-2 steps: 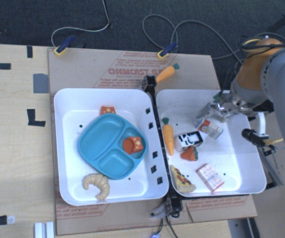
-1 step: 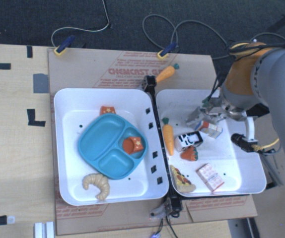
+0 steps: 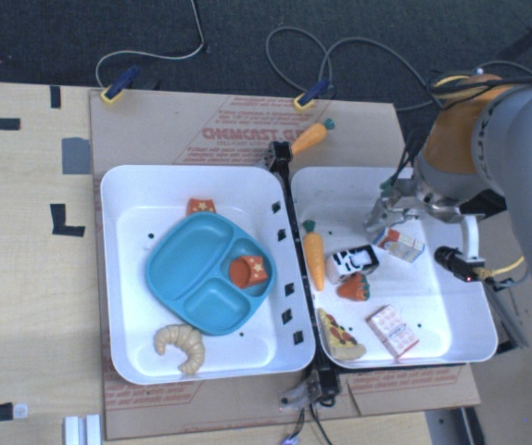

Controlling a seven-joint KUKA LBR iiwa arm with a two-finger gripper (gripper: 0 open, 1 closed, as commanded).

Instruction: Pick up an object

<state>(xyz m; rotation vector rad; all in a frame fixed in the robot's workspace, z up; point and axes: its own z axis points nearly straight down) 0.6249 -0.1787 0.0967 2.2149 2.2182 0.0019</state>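
In the right bin (image 3: 451,336), the tool (image 3: 386,213) hangs low over the upper part of the floor, just above and left of a small white carton with a red end (image 3: 401,245). Whether anything sits between its tips, or how they stand, I cannot tell from this slant. The grey arm with its orange band (image 3: 456,137) comes in from the right edge.

Below the carton lie a black-and-white block (image 3: 353,261) and, touching its lower side, a red strawberry (image 3: 354,288). A toy carrot (image 3: 314,260) lies along the bin's left wall, a pizza slice (image 3: 339,335) rests near the bottom-left corner, and a pink-and-white packet (image 3: 392,331) lies tilted to its right.

The left bin (image 3: 118,276) carries a blue divided plate (image 3: 207,273) with a red tomato-like piece (image 3: 248,271) in its right compartment. A croissant (image 3: 181,346) lies below the plate, and a small red item (image 3: 201,208) peeks out at its upper edge.

A second carrot (image 3: 309,138) rests on the cardboard sheet (image 3: 173,128) covering the table, just beyond the bins' dividing clamp.
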